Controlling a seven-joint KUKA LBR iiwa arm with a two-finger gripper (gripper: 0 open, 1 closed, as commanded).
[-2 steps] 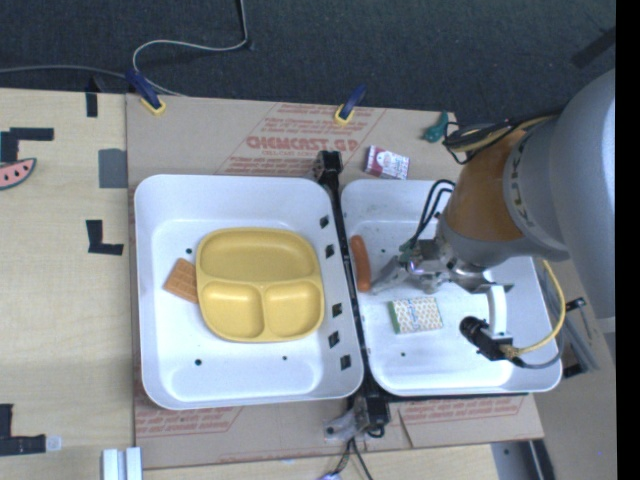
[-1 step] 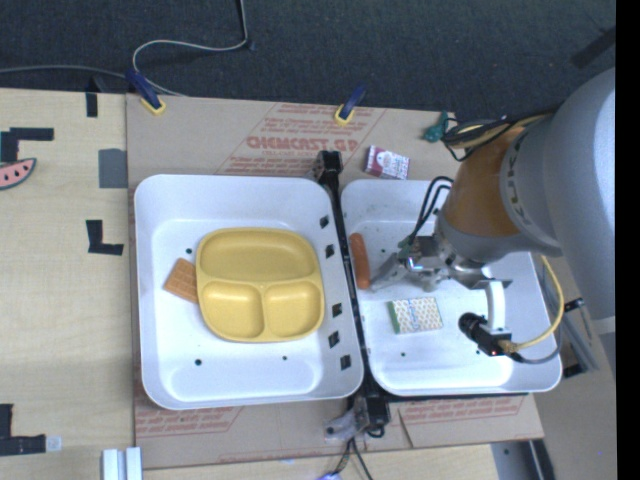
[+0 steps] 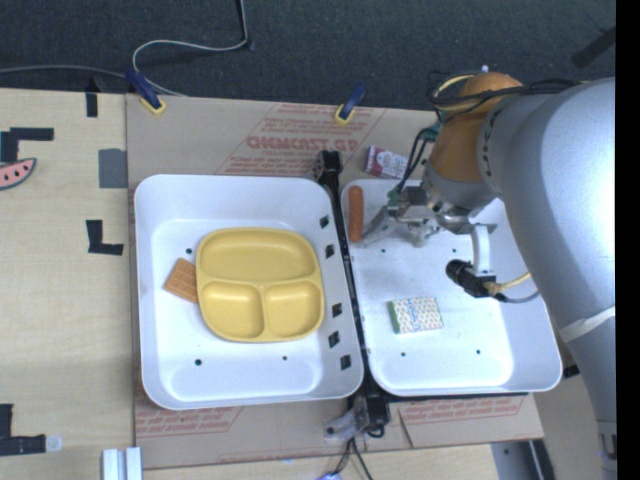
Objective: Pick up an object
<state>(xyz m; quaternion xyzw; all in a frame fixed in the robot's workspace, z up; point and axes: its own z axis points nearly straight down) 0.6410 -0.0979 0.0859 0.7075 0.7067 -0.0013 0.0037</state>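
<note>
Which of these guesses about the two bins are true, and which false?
1. The yellow divided plate sits in the left bin. True.
2. The orange hot dog toy lies in the left bin. False: it lies along the right bin's left edge.
3. A small patterned sponge lies in the right bin. True.
4. The tool hovers over the plate. False: it is over the right bin, near the hot dog toy.
</note>
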